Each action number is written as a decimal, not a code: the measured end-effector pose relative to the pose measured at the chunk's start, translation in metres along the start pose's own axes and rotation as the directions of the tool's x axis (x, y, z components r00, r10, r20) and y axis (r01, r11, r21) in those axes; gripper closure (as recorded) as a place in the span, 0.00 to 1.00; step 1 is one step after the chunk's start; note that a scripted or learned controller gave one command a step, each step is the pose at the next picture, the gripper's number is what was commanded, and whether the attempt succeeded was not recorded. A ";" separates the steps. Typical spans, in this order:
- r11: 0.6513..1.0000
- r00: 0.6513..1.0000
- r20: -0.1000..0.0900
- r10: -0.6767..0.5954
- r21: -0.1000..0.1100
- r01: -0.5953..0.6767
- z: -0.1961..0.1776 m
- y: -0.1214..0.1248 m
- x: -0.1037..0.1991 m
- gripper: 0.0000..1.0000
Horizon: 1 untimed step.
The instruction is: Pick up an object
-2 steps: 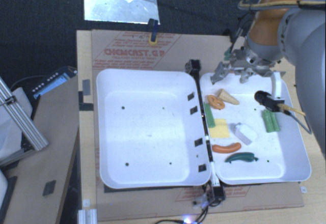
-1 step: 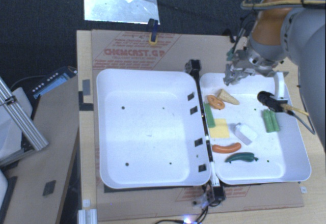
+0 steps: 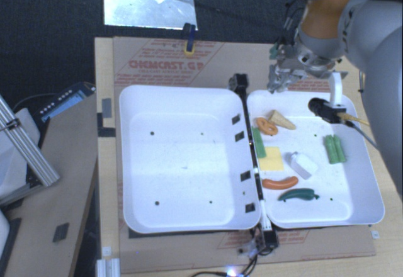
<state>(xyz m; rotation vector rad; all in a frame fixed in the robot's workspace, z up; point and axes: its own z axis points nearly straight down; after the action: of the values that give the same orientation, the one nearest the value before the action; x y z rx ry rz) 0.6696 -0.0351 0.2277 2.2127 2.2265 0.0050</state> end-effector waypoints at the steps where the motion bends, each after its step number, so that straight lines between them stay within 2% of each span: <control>1: 1.000 1.000 0.002 0.000 -0.008 0.000 -0.125 0.000 -0.006 1.00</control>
<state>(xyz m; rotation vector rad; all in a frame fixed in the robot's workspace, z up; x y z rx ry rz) 0.6695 -0.0410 0.3527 2.2085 2.2215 0.0117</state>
